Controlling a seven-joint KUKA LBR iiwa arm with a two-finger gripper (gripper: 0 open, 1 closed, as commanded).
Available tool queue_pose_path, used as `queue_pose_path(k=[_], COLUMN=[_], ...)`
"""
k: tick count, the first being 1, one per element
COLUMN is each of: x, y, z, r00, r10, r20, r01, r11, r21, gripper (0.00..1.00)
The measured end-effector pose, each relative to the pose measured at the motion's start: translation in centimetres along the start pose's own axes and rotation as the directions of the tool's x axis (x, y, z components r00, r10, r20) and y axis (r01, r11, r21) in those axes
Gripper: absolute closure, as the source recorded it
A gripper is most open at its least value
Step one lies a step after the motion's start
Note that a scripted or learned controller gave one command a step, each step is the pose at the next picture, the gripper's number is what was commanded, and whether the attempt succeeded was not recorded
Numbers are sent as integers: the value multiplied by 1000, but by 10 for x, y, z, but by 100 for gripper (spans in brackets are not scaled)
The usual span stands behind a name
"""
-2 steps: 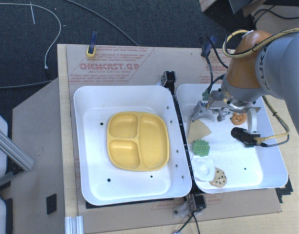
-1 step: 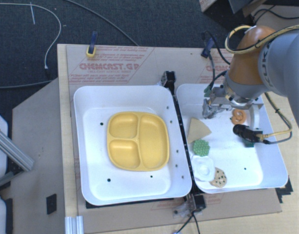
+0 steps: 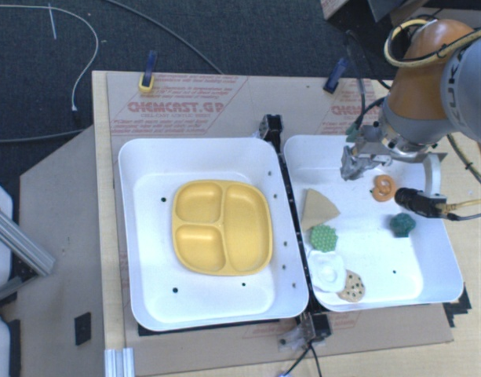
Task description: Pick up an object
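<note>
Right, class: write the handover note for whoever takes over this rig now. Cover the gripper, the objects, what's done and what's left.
Gripper: over the right bin, near its back edge, nothing seen in it.
Right bin holds: orange ring, dark green piece, tan wedge, green bumpy piece, white piece, cookie.
Left bin: yellow divided plate.
Done: no object lifted.
Left: grasp and lift one; the orange ring lies nearest.
</note>
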State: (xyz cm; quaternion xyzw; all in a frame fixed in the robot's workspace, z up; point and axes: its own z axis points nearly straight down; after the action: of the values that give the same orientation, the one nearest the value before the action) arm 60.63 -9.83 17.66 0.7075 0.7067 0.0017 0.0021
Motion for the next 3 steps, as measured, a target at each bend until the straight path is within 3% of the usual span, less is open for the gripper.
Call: queue_pose_path(k=[1,3], x=[0,98], y=[1,-47], z=[-28,-54], r00=[1000,1000], r10=[-2,-7], r20=[-1,-5], r01=[2,7], r11=[1000,1000], r21=[1,8], gripper=[100,100])
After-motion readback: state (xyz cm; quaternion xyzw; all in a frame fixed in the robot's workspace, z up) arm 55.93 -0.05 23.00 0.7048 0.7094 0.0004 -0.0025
